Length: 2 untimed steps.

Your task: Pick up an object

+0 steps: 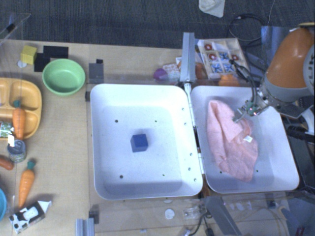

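Observation:
A pink cloth lies crumpled in the right bin, stretching from its upper left toward its lower middle. My gripper is down at the cloth's upper right edge, touching or just above the fabric, with the grey and orange arm reaching in from the right. A small blue cube sits alone near the middle of the left bin, far from the gripper.
A metal divider runs back between the bins. On the bench to the left are a green bowl, a yellow tray and toy carrots. Books and small items lie behind the bins.

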Each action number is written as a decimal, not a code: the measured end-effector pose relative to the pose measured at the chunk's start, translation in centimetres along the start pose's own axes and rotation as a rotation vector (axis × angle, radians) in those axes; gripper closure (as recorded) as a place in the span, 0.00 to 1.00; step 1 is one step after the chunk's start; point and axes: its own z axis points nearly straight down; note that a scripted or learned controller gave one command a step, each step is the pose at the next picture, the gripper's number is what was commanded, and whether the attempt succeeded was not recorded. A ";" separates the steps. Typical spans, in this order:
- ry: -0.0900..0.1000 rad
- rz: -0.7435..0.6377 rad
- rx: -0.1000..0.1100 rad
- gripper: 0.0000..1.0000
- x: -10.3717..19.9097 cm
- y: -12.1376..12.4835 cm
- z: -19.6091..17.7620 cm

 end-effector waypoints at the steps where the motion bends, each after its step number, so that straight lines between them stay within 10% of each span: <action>1: 0.000 -0.001 0.000 0.00 0.0 0.0 0.0; 2: -0.004 0.007 -0.004 0.00 -3.2 -0.8 8.7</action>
